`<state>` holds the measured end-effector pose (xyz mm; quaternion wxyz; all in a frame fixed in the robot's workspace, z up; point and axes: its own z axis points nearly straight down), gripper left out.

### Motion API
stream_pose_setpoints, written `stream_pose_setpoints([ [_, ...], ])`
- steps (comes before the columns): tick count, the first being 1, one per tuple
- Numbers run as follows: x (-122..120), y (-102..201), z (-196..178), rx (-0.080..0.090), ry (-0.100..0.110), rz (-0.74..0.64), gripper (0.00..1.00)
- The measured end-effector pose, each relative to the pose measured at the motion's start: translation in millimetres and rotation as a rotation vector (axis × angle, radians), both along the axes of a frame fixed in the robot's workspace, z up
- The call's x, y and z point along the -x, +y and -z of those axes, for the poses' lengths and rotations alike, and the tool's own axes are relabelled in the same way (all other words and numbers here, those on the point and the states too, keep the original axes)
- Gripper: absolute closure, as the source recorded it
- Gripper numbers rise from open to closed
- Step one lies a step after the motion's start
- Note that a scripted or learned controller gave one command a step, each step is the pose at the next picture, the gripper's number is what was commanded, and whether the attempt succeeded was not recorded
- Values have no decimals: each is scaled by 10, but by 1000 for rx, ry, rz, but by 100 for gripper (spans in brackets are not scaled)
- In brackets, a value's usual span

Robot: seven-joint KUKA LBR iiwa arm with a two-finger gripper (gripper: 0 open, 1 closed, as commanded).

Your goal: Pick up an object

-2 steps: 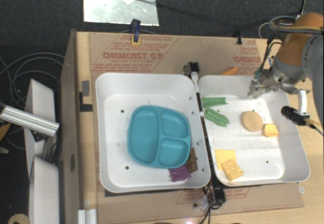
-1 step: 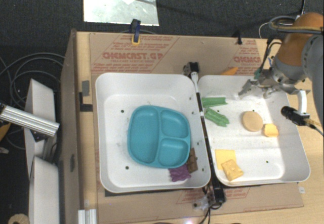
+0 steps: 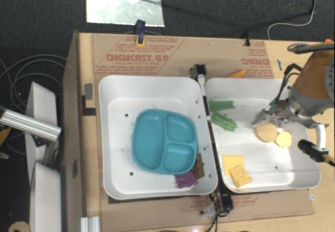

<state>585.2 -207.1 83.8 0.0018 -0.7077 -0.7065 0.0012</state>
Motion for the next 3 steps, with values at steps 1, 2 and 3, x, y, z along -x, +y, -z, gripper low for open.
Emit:
stream_pose_setpoints([
  [1,509,25,-1,0,-1,-1,0],
  [2,28,481,-12,2,-9,-9,0],
  [3,40,463,-115,1,-9,-6,100],
])
